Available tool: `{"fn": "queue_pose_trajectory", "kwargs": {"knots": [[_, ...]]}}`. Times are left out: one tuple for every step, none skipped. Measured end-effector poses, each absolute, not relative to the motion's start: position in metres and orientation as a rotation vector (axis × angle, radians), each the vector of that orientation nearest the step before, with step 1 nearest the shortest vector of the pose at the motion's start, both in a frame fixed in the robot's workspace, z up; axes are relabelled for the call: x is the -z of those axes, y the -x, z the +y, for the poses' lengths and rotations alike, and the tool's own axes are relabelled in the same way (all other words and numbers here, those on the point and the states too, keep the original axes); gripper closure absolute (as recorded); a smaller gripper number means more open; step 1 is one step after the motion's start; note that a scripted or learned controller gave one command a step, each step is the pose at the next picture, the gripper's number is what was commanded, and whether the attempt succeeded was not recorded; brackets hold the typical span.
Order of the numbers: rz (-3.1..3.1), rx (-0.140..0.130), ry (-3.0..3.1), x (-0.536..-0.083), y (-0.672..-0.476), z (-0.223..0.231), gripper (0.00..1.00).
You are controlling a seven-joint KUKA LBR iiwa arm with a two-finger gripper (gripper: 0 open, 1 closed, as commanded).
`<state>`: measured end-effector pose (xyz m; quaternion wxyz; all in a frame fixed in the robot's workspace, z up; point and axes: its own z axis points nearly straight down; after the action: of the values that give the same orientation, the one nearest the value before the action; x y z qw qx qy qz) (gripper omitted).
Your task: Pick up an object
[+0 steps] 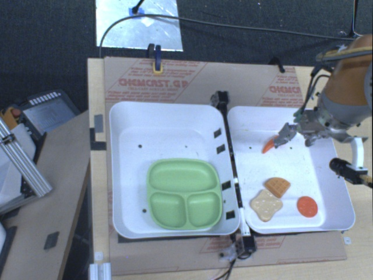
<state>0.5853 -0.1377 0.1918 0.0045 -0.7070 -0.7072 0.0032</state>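
**Carrot at the gripper's tip**

We see the gripper (285,135) over the right bin (341,182), its fingers closed on the upper end of the carrot (268,146). Below the carrot lie a waffle (277,186), a cracker (266,205) and a red disc (307,206). The left bin (125,133) holds a green tray (183,192).

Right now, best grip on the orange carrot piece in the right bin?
Probably across the carrot piece at its narrow width near mid-length, coming from above. It lies flat and slanted on the right bin floor, with the gripper already at its upper-right end.
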Motion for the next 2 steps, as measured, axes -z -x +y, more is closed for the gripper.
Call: {"fn": "queue_pose_trajectory", "kwargs": {"knots": [[-2.225, 0.001, 2.219, -0.198, -0.588, -0.137, 0.0], [-2.226, -0.001, 2.214, -0.147, -0.591, -0.127, 0.0]]}}
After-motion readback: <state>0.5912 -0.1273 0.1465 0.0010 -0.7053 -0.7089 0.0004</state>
